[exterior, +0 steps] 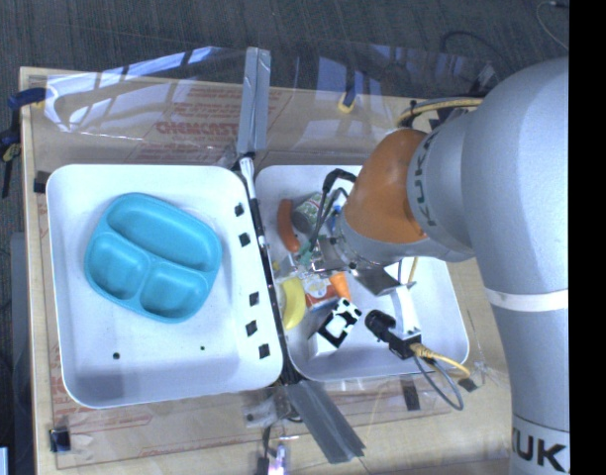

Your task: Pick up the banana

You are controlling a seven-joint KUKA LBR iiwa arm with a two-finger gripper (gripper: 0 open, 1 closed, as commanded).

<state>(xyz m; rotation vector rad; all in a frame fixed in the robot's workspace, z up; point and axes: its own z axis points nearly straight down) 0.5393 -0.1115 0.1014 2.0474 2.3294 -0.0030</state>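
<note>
Looking down at a slant on a bench bearing two white bins.

Camera view:
- Left bin [75, 364]: holding a blue divided plate [152, 255], three compartments, set toward the far half.
- Divider [255, 265] between the bins: carrying a row of small black tabs.
- Right bin [452, 305]: entered from the right by the grey arm [501, 196] with its orange band [387, 201] above the wrist.
- Gripper [335, 323]: low inside the right bin, just right of the divider, with black-and-white checker markings; grip state cannot be told, nothing visibly held.
- Banana [294, 303]: yellow, lying in the right bin against the divider, just left of the gripper, apparently not grasped.
- Orange item [284, 224] and a small mixed clutter [313, 214]: beyond the banana, near the divider, partly hidden by the arm.
- Yellow cable [447, 364]: trailing at the right bin's near corner.
</note>
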